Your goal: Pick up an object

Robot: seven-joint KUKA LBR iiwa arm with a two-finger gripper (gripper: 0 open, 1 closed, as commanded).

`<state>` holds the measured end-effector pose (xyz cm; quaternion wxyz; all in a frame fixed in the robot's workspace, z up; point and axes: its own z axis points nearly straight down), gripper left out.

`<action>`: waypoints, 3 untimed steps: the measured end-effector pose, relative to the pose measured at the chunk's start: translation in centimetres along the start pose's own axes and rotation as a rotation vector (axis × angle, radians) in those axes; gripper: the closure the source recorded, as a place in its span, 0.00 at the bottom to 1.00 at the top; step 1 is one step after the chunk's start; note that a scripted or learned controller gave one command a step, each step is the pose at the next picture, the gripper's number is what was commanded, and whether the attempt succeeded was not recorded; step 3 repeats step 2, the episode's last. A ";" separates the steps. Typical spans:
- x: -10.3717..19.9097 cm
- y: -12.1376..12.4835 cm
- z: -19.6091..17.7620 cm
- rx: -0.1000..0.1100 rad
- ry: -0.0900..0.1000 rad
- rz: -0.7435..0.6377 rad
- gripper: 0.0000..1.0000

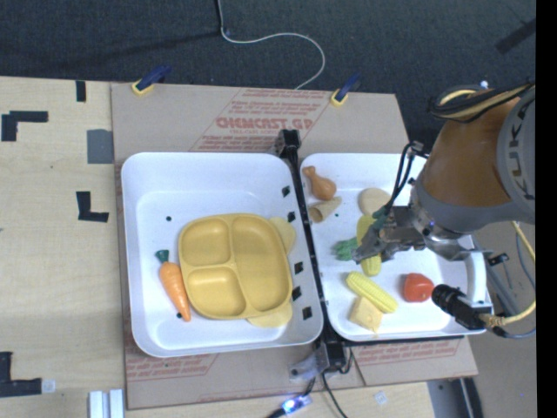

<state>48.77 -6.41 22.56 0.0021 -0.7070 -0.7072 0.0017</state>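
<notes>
My gripper hangs low in the right bin, just over a green leafy toy and a yellow-green piece. The grey wrist hides what lies directly beneath it. A corn cob and a pale yellow wedge lie just in front of the gripper. A red tomato sits to its right. Behind it are a brown drumstick, a small tan piece and a beige lump.
The left bin holds a yellow divided plate and an orange carrot along its left side. A black divider runs between the bins. The arm's bulky body overhangs the right bin's far right.
</notes>
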 end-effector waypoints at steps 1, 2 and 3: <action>0.9 0.4 -0.7 -0.003 0.000 -0.002 1.00; 0.6 0.0 -0.8 -0.002 0.000 -0.002 1.00; 0.6 0.0 -0.8 -0.002 0.000 -0.002 1.00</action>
